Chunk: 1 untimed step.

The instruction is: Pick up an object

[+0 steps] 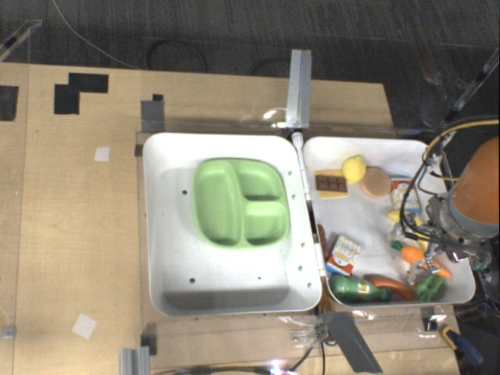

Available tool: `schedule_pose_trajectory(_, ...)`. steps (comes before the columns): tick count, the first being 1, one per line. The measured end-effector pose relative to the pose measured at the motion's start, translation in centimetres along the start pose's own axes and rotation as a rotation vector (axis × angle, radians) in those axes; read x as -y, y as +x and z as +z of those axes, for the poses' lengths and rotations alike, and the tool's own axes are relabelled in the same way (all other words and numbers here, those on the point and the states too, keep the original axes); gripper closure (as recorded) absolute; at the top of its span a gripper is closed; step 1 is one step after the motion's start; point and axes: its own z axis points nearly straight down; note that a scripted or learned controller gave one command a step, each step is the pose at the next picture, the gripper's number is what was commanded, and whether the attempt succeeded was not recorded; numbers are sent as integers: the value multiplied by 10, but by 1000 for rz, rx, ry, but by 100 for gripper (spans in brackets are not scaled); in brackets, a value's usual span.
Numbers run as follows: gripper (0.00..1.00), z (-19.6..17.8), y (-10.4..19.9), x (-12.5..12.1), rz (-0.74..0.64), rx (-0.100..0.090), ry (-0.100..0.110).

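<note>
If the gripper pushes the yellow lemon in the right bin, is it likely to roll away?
Probably yes. The yellow lemon looks rounded and smooth, so a sideways push may roll it. The chocolate bar and tan round piece beside it might stop it soon.

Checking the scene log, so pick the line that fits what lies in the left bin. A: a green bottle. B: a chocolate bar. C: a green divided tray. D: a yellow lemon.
C: the green divided tray sits alone in the left bin, while the lemon, chocolate bar and green bottle all lie in the right bin.
</note>
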Motion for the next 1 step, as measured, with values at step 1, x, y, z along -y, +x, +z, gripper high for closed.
schedule_pose_trajectory(1, 0, 0, 1, -4, -29, 5, 3)
